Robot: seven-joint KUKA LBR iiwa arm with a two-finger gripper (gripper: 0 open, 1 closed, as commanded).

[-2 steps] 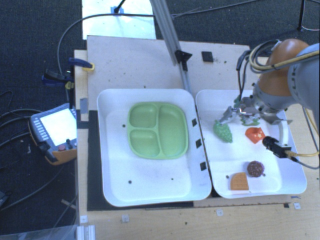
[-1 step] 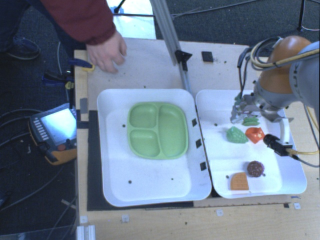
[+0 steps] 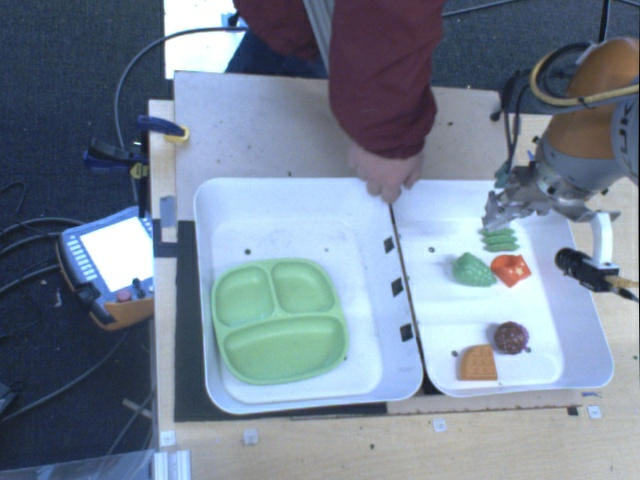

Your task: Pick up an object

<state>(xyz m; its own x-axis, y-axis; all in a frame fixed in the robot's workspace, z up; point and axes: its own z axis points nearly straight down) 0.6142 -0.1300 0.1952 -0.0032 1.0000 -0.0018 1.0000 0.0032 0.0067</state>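
Note:
My gripper [image 3: 498, 216] hangs over the back part of the right bin [image 3: 585, 363], directly above a green ridged toy [image 3: 501, 240] that it touches or nearly touches. Just in front of that lie a green leafy toy [image 3: 473, 270] and a red-orange toy [image 3: 511, 268], side by side. Nearer the front of the same bin sit a dark brown round piece [image 3: 511, 337] and an orange wedge [image 3: 478, 364]. The gripper body hides the back end of the ridged toy.
A green divided plate [image 3: 280, 318] lies in the left bin [image 3: 230, 218]. A person in a red sleeve leans in from the back, with a hand [image 3: 385, 178] on the bins' shared rim. A teach pendant [image 3: 110, 263] lies off the bench at left.

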